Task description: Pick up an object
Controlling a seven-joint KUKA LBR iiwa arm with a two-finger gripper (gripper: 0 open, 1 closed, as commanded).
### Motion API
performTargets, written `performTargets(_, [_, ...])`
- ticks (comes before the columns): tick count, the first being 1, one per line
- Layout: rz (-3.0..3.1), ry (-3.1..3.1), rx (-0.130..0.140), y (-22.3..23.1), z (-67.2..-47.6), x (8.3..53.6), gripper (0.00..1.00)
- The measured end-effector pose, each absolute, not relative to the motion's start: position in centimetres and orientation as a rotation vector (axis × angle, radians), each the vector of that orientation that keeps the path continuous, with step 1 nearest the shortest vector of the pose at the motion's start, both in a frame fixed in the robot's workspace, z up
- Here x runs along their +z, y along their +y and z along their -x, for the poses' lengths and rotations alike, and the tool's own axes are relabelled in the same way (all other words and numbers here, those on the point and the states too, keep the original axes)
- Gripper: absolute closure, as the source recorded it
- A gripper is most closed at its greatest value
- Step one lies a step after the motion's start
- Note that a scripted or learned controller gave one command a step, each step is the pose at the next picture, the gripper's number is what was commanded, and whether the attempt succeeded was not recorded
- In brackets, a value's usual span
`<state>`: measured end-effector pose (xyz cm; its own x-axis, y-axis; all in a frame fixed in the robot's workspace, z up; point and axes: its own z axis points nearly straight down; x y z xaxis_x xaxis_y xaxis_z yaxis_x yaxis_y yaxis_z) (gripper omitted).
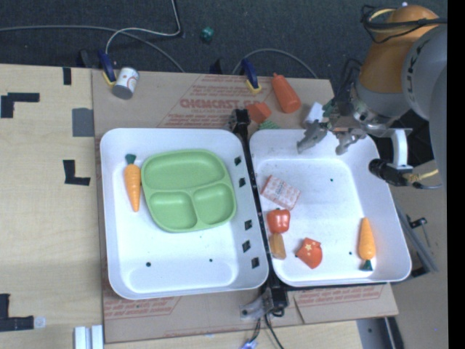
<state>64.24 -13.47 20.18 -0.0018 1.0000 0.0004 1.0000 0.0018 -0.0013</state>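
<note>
- White plastic, two shallow bins side by side on the bench; left bin (116, 267) carries a green divided plate (189, 189) and a small carrot (132, 184) at the plate's 9 o'clock.
- Camera view, right bin (392, 264): gripper (328, 142) hangs over the bin's 12 o'clock rim, both fingers spread apart, nothing between them. Arm enters from 3 o'clock.
- Loose items in right bin: pink-and-white wrapped packet (280, 191) near the left wall; red pepper (278, 220) just below it; a brownish stub (277, 246) under the pepper; strawberry (309, 253) at 6 o'clock; orange carrot (366, 240) at 4 o'clock.
- Candidate pick, my judgement: orange carrot. It lies apart from its neighbours, near the right wall.
- Carrot long axis runs roughly 12 to 6 o'clock; green stem end at 6, narrow tip toward 12.
- Handling, judged: toy food, likely light, stiff, smooth hollow plastic, so slippery on a taper. Best hold across the thick middle, fingers closing 9-to-3.
- Risk: close wall may block the outer finger.
- Outside the bins, at 12 o'clock on the cardboard: another orange toy (285, 93).
</note>
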Motion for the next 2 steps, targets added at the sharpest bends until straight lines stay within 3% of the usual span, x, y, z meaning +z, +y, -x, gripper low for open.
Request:
performTargets(1, [2.220, -2.225, -0.001, -9.7, -64.2, 8.6, 0.00])
performTargets(2, [2.220, -2.225, -0.002, -10.1, -66.9, 8.5, 0.00])
